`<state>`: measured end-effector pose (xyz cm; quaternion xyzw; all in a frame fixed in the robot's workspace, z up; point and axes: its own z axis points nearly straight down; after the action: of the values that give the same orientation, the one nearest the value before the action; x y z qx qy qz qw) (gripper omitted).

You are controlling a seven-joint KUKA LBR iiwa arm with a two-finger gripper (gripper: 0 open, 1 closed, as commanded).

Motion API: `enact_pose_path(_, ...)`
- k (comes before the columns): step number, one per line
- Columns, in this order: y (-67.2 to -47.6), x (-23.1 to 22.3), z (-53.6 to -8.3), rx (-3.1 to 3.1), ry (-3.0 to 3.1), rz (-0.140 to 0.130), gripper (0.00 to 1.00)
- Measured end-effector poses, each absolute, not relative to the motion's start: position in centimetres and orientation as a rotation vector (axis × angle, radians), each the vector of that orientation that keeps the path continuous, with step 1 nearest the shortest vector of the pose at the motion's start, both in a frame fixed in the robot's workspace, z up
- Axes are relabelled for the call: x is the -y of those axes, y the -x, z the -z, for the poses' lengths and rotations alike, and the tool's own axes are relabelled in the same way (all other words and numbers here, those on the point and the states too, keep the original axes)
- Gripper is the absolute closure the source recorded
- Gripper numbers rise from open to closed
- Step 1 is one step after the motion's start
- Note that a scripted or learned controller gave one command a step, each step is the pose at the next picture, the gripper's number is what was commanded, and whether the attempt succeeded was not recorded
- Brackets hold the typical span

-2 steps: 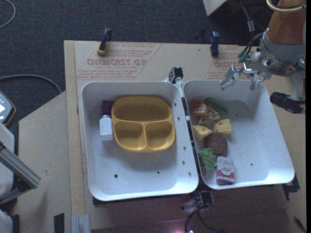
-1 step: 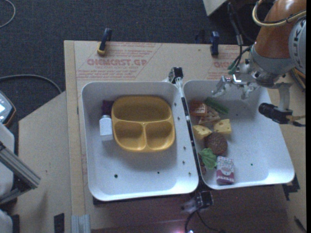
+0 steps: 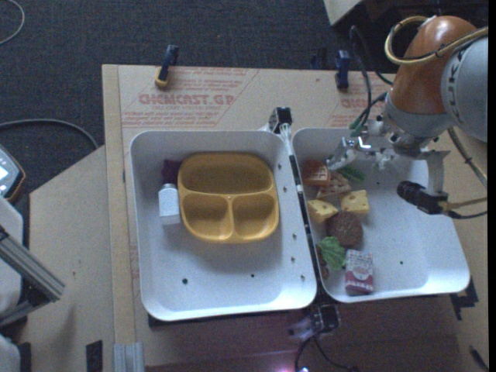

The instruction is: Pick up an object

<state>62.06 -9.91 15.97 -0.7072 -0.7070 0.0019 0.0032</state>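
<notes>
Though dim: two bins (image 3: 155,231), one tray (image 3: 228,196).

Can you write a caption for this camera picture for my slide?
Robot gripper hovers over toy food in the right bin; yellow tray sits in the left bin.

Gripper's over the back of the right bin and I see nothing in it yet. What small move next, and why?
Probably ease the gripper straight down and slightly toward the bin's front, onto the toy food pile. It hangs at the far end of the right bin, nothing shows between its fingers, and the nearest pieces lie just beneath and in front of it.
</notes>
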Motion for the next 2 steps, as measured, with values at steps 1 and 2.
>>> enact_pose_path(1,-61.2,9.9,-11.4,2.216,2.217,-0.007,0.0)
enact_pose_path(2,-61.2,9.8,-8.3,2.218,2.218,-0.004,0.0)
